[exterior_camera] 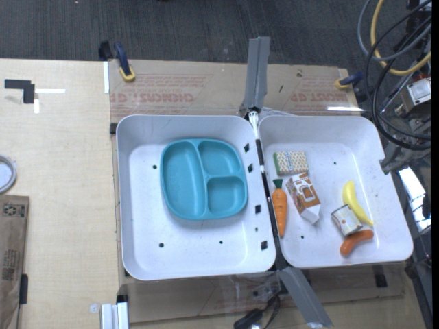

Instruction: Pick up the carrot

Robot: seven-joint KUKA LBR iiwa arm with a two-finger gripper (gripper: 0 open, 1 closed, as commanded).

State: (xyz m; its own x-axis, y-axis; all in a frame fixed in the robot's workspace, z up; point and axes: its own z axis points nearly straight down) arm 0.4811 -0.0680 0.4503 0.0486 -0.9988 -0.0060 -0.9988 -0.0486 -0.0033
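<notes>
Lying untouched in the right bin (330, 155), the carrot (280, 210) sits against that bin's left wall, green stub pointing up-view, tip pointing down-view. Nothing grips it, so the pick is not yet begun: approach, closing and lift all look left to do. Jaws: cannot tell their state.

Carrot is a short orange cone, smooth, probably plastic toy food, with a small green top. Just beside it on the right lies a small carton (303, 197), brown and white, boxy and tilted; they look close to touching, can't confirm. Above both lies a flat packet (291, 161), green and white, printed.

Further right, well apart from the carrot: a curved yellow banana (357, 201), a short metal can (343, 219) on its side, and a rounded orange-red sausage (357, 242) near the bin's lower edge. The sausage is similar in colour to the carrot, so it's a likely mix-up.

Left bin (127, 204) holds a teal plate (204, 179), glossy, rounded corners, three compartments. Both bins are shallow white plastic with scuffed floors. Counter (55, 184) is pale wood-grain board.

Wall and carton on either side likely make the grasp tight.
</notes>
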